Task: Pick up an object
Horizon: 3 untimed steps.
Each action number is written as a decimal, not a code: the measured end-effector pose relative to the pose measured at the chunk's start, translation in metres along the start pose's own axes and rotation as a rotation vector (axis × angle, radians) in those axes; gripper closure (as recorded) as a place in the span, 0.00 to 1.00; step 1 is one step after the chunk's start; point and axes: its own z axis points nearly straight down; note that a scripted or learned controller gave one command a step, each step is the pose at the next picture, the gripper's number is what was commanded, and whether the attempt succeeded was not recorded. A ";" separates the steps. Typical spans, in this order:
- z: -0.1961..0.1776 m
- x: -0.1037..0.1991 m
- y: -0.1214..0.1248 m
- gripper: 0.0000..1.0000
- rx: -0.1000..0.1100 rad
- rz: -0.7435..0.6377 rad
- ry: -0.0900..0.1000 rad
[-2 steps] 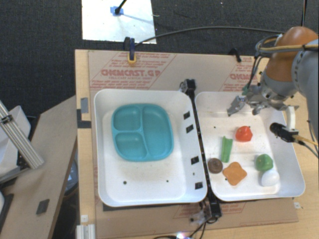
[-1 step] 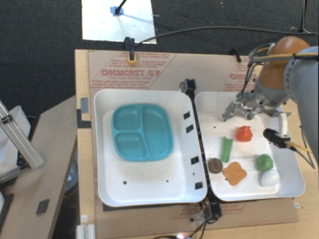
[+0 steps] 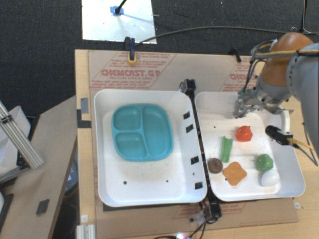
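Since the job is only to lift some object, the layout does most of the explaining: the two white bins sit side by side on the surface (image 3: 149,68), and the loose pieces are all gathered in the one the arm can reach from its side. Farthest from the hand, in the left bin (image 3: 107,148), lies a teal divided plate (image 3: 142,132) — flat and broad, probably a poor thing to pinch. Across the black divider (image 3: 197,143), in the right bin (image 3: 294,183), a brown disc (image 3: 215,165) lies below and to the left of the hand, with a green stick (image 3: 226,149) just above it and an orange piece (image 3: 234,173) just beside it on the other side. A red ball (image 3: 243,133) is the nearest candidate — just below the hand and slightly to its right, apart from it. Farther down and right sit a green ball (image 3: 264,161) and, touching or nearly touching it, a white egg (image 3: 269,178).

The hand (image 3: 242,107) hangs low over the upper part of the right bin. Nothing shows between its fingers, though I cannot tell how far apart they stand from this angle.
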 end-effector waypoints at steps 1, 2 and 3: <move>-0.045 0.001 0.000 1.00 -0.001 0.003 0.000; -0.102 -0.005 -0.006 1.00 -0.002 0.008 0.000; -0.164 0.000 -0.010 1.00 -0.003 0.003 -0.001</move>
